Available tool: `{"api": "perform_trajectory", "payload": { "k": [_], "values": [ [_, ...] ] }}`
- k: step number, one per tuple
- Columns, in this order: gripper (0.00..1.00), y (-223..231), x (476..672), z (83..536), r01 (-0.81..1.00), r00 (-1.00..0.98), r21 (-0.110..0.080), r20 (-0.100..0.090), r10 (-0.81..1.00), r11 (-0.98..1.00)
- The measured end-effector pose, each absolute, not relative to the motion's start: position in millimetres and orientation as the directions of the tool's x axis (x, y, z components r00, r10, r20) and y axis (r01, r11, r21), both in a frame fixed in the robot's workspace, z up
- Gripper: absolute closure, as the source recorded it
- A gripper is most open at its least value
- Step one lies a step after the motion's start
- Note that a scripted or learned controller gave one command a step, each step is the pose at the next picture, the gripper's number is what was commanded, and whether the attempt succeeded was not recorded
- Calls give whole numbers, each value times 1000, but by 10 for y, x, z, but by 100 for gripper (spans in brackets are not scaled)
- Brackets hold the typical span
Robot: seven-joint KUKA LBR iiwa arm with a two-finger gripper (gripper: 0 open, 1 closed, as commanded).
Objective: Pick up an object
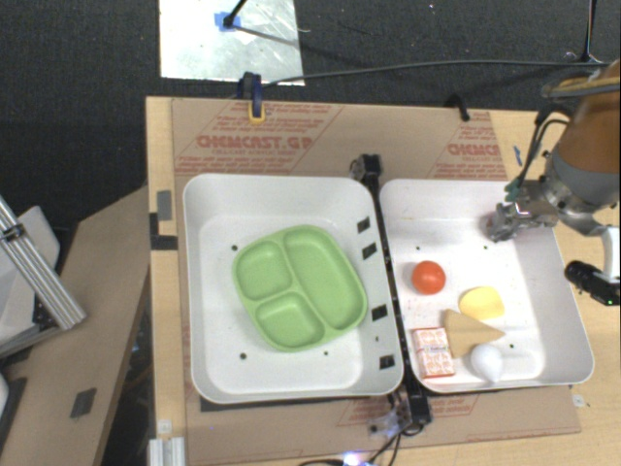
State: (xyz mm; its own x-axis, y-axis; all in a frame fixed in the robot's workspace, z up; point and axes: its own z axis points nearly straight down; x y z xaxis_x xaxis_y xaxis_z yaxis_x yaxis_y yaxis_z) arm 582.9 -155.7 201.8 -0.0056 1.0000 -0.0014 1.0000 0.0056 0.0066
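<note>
The right bin (543, 260) holds a red-orange ball (428, 278), a yellow rounded piece (481, 302), a tan wedge (473, 330), a white egg-shaped piece (486, 361) and a small red-patterned box (433, 350). My gripper (505, 223) hangs over the far part of this bin, above and to the right of the ball and clear of all the objects. Nothing shows between its fingers.
The left bin (209, 260) holds a green divided plate (298, 285). Black clips line the seam between the bins. The arm's body (587, 153) fills the right side above the right bin. A black part (594, 282) sticks in at the right edge.
</note>
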Motion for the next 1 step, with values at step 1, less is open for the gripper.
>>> {"api": "perform_trajectory", "payload": {
  "k": [1],
  "values": [
    [100, -1560, 5847, 2563, 1000, -6, 8, -2, 1000, 6]
  ]
}}
